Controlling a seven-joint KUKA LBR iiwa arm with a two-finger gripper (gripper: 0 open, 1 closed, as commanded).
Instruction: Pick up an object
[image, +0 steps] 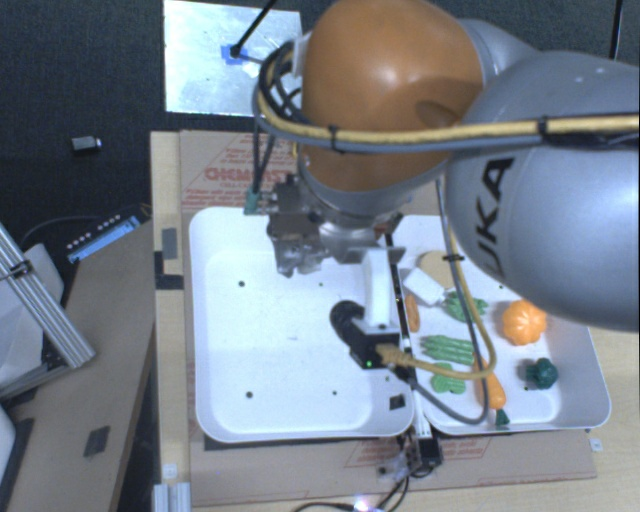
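Observation:
My gripper (292, 252) hangs below the big orange and grey wrist, over the far part of the left bin (230, 400). Its fingertips are hidden in grey metal, and I see nothing held. The objects all lie in the right bin (585, 405): an orange fruit (523, 322), a dark green broccoli-like piece (541, 373), green bean pods (448, 348), a carrot (497, 396), a thin orange piece (412, 313), a white block (425, 290) and a beige piece (436, 265). The arm covers the far side of the right bin.
The bins stand side by side on a cardboard sheet (215, 170) on the bench. A yellow cable (440, 368) loops over the right bin's near left part. An aluminium frame (40, 310) stands off the bench at the left.

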